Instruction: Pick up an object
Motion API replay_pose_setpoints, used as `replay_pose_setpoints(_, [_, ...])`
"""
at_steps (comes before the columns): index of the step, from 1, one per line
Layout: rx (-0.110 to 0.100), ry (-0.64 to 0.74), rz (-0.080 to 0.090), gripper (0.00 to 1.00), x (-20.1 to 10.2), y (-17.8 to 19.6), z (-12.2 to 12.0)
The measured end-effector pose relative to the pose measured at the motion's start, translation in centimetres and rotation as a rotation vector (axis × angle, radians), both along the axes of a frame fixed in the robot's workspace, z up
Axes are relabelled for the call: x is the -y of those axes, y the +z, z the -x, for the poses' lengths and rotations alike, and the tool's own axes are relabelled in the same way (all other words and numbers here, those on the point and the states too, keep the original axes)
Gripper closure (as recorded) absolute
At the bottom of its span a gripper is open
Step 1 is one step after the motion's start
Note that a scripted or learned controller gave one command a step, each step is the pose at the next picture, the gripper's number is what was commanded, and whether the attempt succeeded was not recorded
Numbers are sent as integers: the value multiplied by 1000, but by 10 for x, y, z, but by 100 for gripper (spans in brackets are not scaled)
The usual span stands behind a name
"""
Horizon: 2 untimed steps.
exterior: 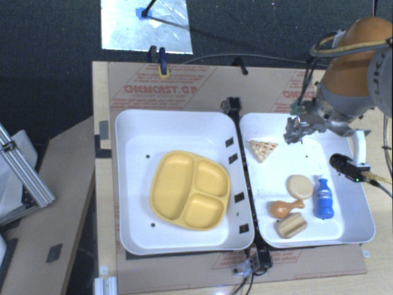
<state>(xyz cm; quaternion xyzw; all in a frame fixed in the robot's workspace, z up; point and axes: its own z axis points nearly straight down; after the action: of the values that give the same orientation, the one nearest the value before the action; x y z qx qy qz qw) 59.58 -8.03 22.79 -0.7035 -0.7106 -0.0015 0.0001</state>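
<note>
the dark tool [296, 129] hangs over the right white bin [362, 226], its grip state impossible to tell; a pale triangular wedge [263, 149] lies just left of it, tip pointing down.

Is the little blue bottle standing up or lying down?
Lying down, it looks like. The blue bottle rests flat on the floor of the right bin, white cap pointing to the far side, next to the round tan piece.

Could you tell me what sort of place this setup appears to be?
Probably a robotics lab bench for grasping trials: the gripper hangs over a white bin of toy food, a yellow divided tray fills the other bin.
</note>
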Motion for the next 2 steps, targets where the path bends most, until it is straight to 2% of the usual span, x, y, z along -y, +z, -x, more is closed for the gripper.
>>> replay_pose_setpoints(2, [0,1,0,100,-116,4,-5])
